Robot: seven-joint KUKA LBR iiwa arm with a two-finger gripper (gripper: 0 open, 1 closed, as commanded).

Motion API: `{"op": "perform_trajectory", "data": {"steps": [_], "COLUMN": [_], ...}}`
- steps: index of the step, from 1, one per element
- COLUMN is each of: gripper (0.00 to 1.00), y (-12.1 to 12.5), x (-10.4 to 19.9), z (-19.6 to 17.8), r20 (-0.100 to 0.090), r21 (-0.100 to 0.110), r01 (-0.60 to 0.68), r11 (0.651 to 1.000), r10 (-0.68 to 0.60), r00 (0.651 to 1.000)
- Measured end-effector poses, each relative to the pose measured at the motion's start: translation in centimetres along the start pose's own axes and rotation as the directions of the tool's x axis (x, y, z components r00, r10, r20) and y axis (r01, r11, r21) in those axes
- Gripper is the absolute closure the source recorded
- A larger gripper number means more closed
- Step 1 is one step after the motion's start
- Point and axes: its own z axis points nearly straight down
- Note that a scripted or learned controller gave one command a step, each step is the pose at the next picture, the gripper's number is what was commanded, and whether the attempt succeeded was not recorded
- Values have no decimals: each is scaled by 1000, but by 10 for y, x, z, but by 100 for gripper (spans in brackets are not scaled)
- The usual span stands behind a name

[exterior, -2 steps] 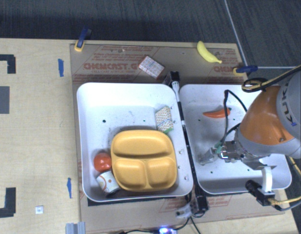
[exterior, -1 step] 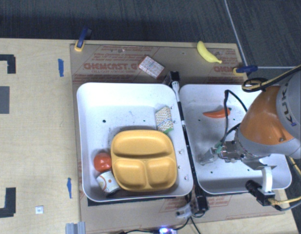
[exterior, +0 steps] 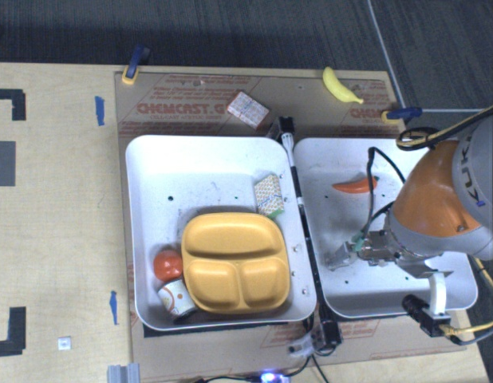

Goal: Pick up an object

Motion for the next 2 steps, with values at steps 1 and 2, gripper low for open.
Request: {"op": "perform_trajectory", "data": {"steps": [1, 2], "gripper": [0, 0], "y": [0, 0], "x": [1, 1], "z": [0, 0], "r20": [1, 1], "r21": [0, 0], "r01": [0, -1], "r11": [1000, 1000], "r10": [0, 1], "r00": [1000, 1000]}}
